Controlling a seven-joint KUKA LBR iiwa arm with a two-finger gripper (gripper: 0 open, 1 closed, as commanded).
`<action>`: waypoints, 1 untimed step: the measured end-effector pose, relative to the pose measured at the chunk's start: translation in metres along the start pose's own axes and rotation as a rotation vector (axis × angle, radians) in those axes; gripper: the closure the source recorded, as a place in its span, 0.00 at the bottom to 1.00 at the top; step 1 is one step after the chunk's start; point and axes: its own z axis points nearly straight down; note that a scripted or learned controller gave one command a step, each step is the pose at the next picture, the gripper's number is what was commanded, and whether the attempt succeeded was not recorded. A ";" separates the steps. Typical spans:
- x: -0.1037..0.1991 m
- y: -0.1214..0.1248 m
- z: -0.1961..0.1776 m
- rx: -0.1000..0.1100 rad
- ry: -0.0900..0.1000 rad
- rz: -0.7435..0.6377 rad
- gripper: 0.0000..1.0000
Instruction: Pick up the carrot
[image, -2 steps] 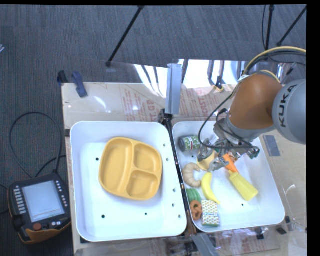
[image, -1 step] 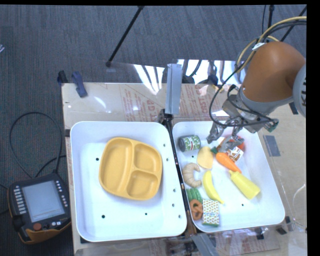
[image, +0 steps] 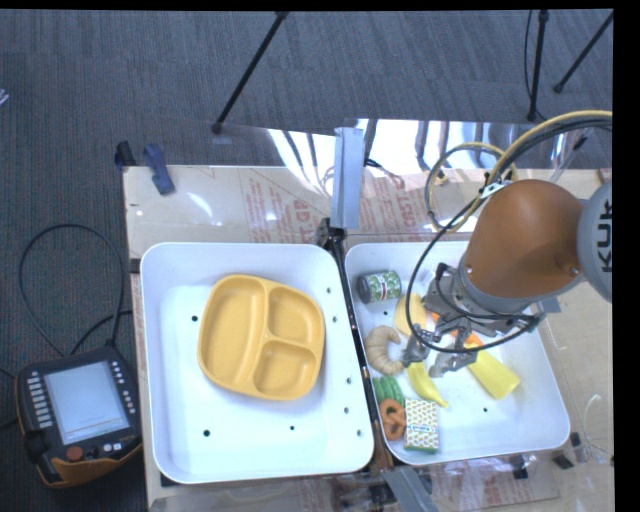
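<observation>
I'm hovering my gripper (image: 445, 352) low over the right bin (image: 545, 425), among the clutter near its middle. Carrot (image: 468, 340) is probably the orange bit showing just under my wrist, between the yellow pieces; mostly hidden, so I'm not certain. Can't tell whether my jaws are open or closed on anything; the wrist is blocking them. Judging from this, the pick isn't done: nothing is visibly lifted. Grasp and lift are left. Yellow tray (image: 262, 336) is sitting in the left bin (image: 170, 440), untouched.
</observation>
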 end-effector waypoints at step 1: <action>0.007 -0.007 -0.146 0.008 -0.004 -0.179 1.00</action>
